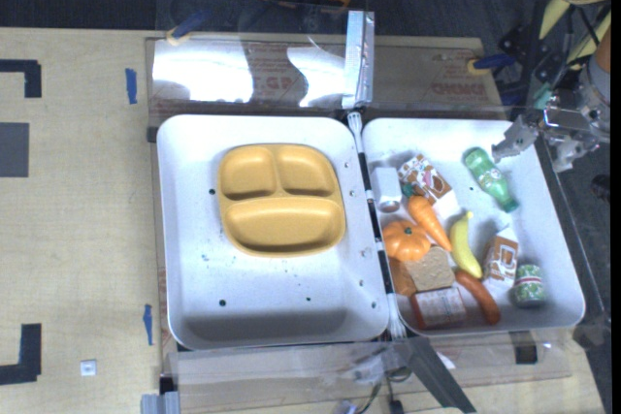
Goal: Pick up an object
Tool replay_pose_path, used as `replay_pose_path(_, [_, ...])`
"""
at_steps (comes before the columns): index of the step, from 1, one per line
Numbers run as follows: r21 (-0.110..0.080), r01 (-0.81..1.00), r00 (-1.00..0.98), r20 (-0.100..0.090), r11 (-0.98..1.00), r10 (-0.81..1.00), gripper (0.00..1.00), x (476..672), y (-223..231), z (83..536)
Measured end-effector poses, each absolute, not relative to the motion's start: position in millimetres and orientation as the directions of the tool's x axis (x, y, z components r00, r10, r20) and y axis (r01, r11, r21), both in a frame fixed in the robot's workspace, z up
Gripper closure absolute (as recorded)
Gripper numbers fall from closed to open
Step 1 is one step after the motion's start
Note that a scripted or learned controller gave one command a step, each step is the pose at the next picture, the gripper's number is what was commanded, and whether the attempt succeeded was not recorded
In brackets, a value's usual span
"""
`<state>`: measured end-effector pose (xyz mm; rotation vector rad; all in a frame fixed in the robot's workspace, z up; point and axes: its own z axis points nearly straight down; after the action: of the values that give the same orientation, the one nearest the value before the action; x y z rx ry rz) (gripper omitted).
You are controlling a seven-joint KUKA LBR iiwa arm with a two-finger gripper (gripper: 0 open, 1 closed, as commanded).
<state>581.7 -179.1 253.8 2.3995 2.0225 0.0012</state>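
On the left we see a white bin (184,238) with a yellow tray (281,198) lying in it. Next comes the right bin (568,301), full of toy food: an orange pumpkin (406,241), a carrot (428,219), a slice of bread (430,270), a yellow banana (466,245), and a green bottle (488,176) near the far side. The jaws (511,146) hang at the bin's far right corner, just beside the bottle. We cannot tell whether they are apart or closed.
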Motion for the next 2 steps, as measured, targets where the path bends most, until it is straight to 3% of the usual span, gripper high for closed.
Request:
replay_pose_path(1, [-0.002,0.853,0.522,0.0,-0.522,0.853,0.0,633.0,-195.9,114.5])
replay_pose_path(2, [0.0,0.855,0.518,-0.003,-0.518,0.855,1.0,634.2,-195.0,126.1])
